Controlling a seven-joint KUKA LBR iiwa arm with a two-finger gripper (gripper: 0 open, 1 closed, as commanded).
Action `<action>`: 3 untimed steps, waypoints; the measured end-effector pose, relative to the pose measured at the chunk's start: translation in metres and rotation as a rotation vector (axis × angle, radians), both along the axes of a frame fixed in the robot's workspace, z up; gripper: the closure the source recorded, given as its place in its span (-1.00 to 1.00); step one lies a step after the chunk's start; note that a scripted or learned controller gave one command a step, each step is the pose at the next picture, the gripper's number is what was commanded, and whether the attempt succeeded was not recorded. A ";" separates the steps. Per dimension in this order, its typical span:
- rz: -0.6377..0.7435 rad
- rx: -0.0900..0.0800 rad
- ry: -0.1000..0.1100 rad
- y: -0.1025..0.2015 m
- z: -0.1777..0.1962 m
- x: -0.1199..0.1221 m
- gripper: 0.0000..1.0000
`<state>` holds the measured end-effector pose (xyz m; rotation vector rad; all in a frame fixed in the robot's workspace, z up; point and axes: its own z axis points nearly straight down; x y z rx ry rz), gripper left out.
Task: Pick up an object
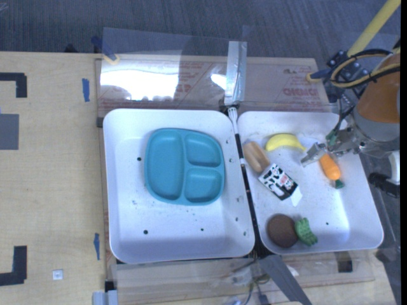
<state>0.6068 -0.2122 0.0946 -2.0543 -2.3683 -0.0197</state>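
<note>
In the right bin point(356, 224) lie several objects: a yellow banana point(284, 142), a tan bread roll point(255, 157), a black-and-white cow-patterned carton point(278, 182), a brown ball point(282, 230) with a green toy point(306, 231) beside it, and an orange carrot point(329, 168). My gripper point(324, 147) hangs over the bin's upper right part, just above the carrot's top end. It is open, with nothing between its fingers. The orange-banded wrist point(378, 103) rises behind it at the right edge.
The left bin point(121, 189) holds a blue divided plate point(185, 166). A clear plastic sheet with a taped metal strip point(235, 72) stands behind both bins. Yellow and black cables point(350, 68) hang near the arm at the upper right.
</note>
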 end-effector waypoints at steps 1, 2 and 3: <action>-0.040 -0.014 -0.002 0.056 -0.009 0.030 -1.00; 0.029 -0.001 -0.005 0.000 -0.005 0.011 -1.00; 0.029 -0.012 -0.006 -0.005 0.003 0.011 1.00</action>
